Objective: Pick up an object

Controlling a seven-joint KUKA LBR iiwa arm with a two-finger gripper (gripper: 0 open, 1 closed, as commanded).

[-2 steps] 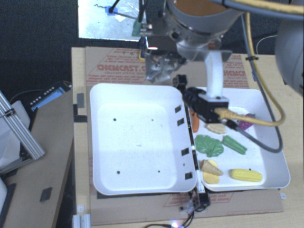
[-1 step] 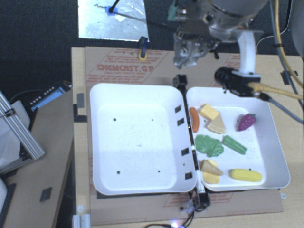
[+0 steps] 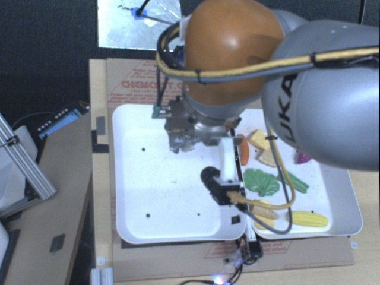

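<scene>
My gripper (image 3: pixel 180 140) hangs low over the back part of the left white bin (image 3: pixel 148 189), under the arm's large orange wrist band (image 3: pixel 231 40). The toys lie in the right bin (image 3: pixel 347 209): an orange carrot (image 3: pixel 244 151), a yellow cheese wedge (image 3: pixel 260 140), a green leaf (image 3: pixel 261 181), a green pod (image 3: pixel 295 183), a small purple piece (image 3: pixel 303 157) and a yellow corn cob (image 3: pixel 310 219). All of these sit to the right of the gripper, apart from it. The arm's body hides the back of the right bin.
A black fitting (image 3: pixel 212 183) with yellow cable (image 3: pixel 279 200) hangs over the divide between the bins. Brown cardboard (image 3: pixel 133 88) lies under both bins. A foil sheet (image 3: pixel 136 13) is at the back, and metal rails (image 3: pixel 27 165) stand at the left.
</scene>
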